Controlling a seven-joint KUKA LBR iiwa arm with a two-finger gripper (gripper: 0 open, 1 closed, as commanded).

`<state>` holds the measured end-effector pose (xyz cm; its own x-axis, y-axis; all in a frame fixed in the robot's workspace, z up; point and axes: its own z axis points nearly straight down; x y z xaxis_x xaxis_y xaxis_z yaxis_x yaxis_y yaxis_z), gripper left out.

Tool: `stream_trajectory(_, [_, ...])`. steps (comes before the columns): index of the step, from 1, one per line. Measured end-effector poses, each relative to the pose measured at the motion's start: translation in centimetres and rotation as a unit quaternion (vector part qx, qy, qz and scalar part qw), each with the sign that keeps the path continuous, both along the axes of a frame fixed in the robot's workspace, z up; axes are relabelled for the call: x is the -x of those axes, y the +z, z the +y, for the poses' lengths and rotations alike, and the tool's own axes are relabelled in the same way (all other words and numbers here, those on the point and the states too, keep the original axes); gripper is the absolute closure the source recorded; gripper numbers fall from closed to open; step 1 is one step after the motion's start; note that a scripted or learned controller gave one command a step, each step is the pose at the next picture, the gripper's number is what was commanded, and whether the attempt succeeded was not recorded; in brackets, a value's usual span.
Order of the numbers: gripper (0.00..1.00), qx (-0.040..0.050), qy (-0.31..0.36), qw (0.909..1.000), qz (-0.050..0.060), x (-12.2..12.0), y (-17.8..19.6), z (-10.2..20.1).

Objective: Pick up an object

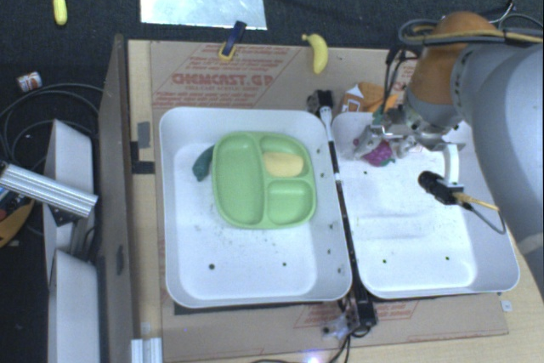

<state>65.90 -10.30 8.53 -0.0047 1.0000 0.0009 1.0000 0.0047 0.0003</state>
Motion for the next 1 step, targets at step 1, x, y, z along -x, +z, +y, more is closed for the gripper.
stream_trajectory(1, [1.0,0.0012,0.002,1.0,-0.001,-0.06,1.1,0.0])
